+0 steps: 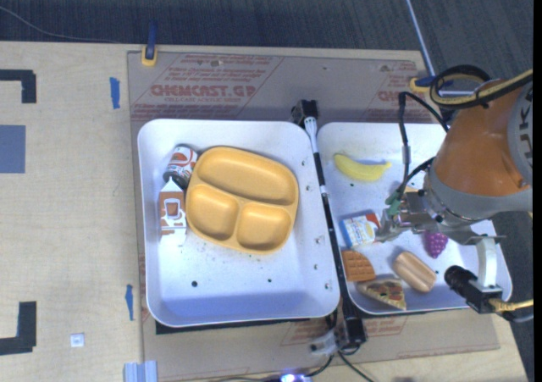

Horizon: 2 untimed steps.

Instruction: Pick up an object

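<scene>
In the camera view, two shallow white bins sit side by side on a wooden counter [68, 202], the left bin [246, 304] and the right bin [381, 139] touching along a black divider. The left bin holds a yellow three-compartment tray [241, 198], lying flat and taking up most of the upper middle; tucked against the tray's left edge are a small can [179, 165] and, just below it, an orange-and-white carton [171, 213]. The right bin carries the loose objects: a banana [362, 167] near its upper wall, a small white packet [361, 229] with red and blue print at mid-left, a waffle-like square [358, 266] just below that, a pizza slice [385, 292] by the lower wall, a hot dog [415, 271] just right of the waffle, and a bunch of purple grapes [435, 243] above the hot dog. The arm enters from the right, its orange band [474, 152] over the right bin's upper right part, and the gripper [400, 218] hangs low over the bin between the packet and the grapes — close beside the packet's right edge. Nothing shows between the jaws, and whether they stand wide or narrow I cannot tell — the wrist hides them from above.
</scene>
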Available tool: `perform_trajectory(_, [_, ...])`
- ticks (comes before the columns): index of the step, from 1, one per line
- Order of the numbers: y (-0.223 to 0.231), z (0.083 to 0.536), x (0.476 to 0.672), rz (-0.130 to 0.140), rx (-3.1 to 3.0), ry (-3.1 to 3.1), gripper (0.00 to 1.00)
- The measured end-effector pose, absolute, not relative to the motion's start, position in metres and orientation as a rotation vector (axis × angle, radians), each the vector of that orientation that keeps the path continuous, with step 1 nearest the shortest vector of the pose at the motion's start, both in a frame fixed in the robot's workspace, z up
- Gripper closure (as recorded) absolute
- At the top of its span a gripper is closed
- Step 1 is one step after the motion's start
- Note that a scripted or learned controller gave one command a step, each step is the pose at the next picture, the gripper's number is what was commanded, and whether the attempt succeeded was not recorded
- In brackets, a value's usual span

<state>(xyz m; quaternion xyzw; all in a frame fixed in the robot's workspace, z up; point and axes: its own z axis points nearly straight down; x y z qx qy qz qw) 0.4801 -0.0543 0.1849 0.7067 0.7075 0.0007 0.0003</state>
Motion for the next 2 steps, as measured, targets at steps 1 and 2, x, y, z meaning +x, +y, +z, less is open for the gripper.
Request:
perform_trajectory(1, [-0.055, 0.185, 0.48, 0.002, 2.22, 2.222, 0.0])
perform_trajectory(2, [-0.091, 0.095, 0.49, 0.001, 2.22, 2.221, 0.0])
